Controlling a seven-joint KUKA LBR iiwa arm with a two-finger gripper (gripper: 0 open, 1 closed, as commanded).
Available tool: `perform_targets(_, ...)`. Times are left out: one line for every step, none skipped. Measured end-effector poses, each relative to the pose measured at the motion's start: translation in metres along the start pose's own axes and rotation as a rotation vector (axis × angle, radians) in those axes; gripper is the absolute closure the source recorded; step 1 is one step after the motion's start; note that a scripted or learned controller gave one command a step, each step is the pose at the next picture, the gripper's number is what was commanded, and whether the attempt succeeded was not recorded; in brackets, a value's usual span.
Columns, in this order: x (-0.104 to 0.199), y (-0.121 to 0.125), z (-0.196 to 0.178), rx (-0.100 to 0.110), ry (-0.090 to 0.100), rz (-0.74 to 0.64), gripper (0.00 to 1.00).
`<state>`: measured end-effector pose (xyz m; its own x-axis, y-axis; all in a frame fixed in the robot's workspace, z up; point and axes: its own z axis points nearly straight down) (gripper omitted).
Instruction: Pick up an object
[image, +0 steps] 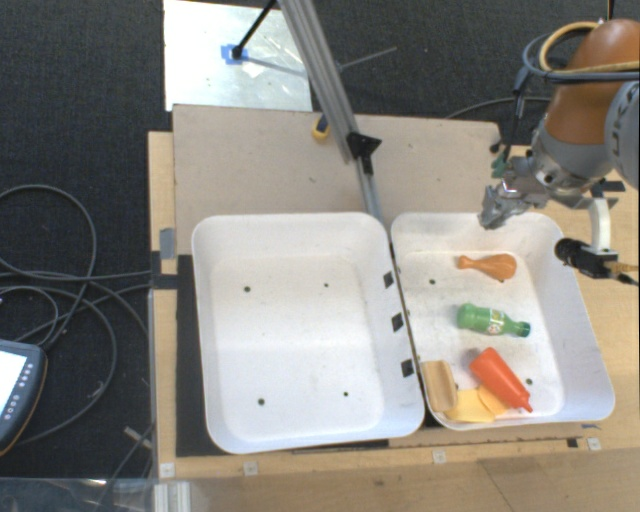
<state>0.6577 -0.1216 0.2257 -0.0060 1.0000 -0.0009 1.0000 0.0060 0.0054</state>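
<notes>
1. Tool (497, 215): it hangs above the far rim of the right bin (575, 300), at the end of the arm (585, 110). Its state cannot be told from this view; nothing shows in its grasp.
2. Nearest candidate: the orange drumstick-shaped toy (489, 265) lies on the right bin's floor, just nearward of the tool and almost straight below it. Its long axis runs across the bin, thin end toward the left bin (300, 330), thick end away from it.
3. Judgement: the coming move turns on a short descent toward that toy, with the grasp best taken across its narrow width, not along its length.
4. Right bin contents, moving from the drumstick toward the near rim: a green bottle (491, 321) lying crosswise; an orange bottle (499, 379) lying at a slant; a tan block (439, 387) and a yellow flat piece (476, 405) at the near rim, touching each other.
5. Left bin: white floor with small dark dots.
6. Tabletop (260, 160): brown board beyond both bins.
</notes>
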Motion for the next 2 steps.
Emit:
perform_targets(0.053,-0.013,0.008,0.005,0.003,-0.004,1.0)
perform_targets(0.115,-0.017,0.009,0.005,0.003,-0.005,1.0)
